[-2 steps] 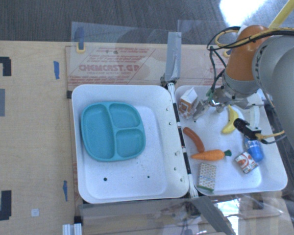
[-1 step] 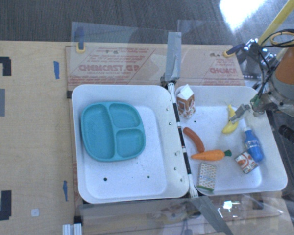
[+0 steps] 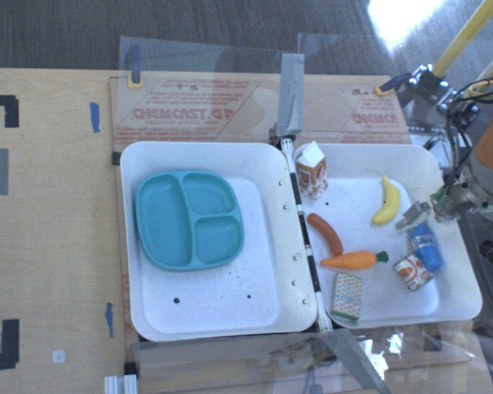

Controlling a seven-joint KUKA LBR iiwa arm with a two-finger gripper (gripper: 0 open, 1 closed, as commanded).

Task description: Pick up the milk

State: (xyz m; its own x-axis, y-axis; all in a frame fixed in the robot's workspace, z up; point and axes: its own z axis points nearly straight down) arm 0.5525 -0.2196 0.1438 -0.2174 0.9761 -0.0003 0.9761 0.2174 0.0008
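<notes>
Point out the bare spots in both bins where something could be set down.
Left bin: bare floor right of and below the teal plate. Right bin: open patch between milk carton and banana. Crowded around sausage, carrot, blue bottle.

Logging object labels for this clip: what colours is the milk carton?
The milk carton is white on top with a brown lower body, seen in the camera view.

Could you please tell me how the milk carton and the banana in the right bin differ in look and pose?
The milk carton stands upright at the right bin's back left corner, while the banana lies flat further right. The milk carton is boxy, white-topped with brown sides; the banana is curved and plain yellow. The banana lies nearer the gripper than the milk carton does. Both rest in the same bin, untouched.
</notes>
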